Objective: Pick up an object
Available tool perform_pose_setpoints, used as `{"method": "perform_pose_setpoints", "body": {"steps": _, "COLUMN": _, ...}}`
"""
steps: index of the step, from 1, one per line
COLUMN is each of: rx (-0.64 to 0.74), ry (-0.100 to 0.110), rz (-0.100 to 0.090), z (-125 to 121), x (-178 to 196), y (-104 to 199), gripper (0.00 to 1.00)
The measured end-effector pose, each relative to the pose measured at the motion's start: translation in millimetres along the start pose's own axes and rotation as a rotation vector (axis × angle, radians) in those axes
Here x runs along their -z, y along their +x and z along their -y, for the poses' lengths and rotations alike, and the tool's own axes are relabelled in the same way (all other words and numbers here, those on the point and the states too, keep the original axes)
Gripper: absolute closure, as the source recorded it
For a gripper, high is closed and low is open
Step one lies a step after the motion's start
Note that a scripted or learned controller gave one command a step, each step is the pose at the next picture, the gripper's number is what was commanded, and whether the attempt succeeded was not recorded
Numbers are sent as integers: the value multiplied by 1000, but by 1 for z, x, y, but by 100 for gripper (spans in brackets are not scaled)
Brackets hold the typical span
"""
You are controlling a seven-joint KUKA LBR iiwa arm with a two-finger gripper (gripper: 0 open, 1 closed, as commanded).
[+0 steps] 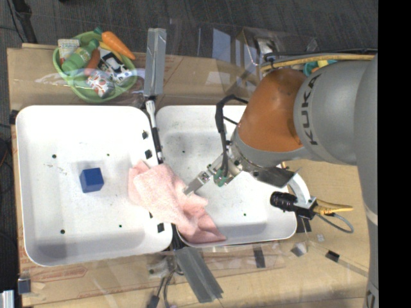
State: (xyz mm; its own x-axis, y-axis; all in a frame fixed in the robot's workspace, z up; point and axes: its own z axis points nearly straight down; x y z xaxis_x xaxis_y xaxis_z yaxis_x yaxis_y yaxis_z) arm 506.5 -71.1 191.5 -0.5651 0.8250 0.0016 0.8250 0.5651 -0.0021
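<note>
Pink crumpled cloth [170, 201] straddles the divider between both bins, just left of the gripper [196, 185]; whether its fingers are open I cannot tell.

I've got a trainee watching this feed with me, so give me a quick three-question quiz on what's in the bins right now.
1. True or false: the blue cube sits in the left bin.
2. The pink cloth lies: A) wholly in the right bin; B) draped across the divide between both bins; C) in the green bowl.
3. Which item lies nearest the hand?

Key: 1 true; 2 B; 3 the pink cloth.
</note>
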Motion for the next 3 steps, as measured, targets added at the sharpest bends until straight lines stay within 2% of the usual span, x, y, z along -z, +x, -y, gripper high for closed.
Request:
{"method": "perform_pose_setpoints", "body": {"steps": 2, "rx": 0, "ry": 0, "rz": 0, "z": 0, "x": 0, "y": 0, "gripper": 0}}
{"method": "perform_pose_setpoints", "body": {"steps": 3, "rx": -38, "ry": 0, "rz": 0, "z": 2, "x": -100, "y": -37, "gripper": 0}}
